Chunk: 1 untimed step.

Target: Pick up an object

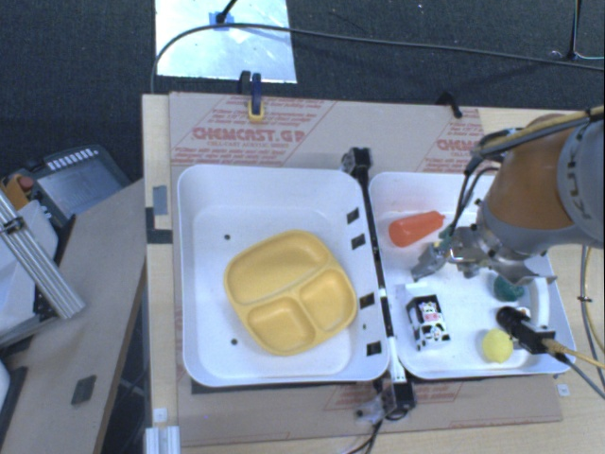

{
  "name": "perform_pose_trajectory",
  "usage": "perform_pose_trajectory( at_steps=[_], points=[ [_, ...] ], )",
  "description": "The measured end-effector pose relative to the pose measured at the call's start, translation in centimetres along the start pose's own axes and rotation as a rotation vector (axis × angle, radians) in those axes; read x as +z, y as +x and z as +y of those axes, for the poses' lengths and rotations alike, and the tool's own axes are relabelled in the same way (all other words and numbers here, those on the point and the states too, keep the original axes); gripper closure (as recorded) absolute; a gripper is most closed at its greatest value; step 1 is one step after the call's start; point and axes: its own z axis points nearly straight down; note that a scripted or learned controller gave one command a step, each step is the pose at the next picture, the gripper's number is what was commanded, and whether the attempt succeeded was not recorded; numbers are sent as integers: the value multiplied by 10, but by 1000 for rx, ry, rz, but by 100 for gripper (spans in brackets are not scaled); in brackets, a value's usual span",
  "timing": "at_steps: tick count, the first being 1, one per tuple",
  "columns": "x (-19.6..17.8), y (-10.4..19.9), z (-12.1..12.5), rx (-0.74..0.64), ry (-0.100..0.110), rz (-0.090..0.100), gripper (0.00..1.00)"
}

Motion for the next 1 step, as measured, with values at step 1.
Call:
perform_pose_trajectory(
  at_steps=[1],
  points=[
    [42, 2, 0, 0, 0, 0, 0]
  ],
)
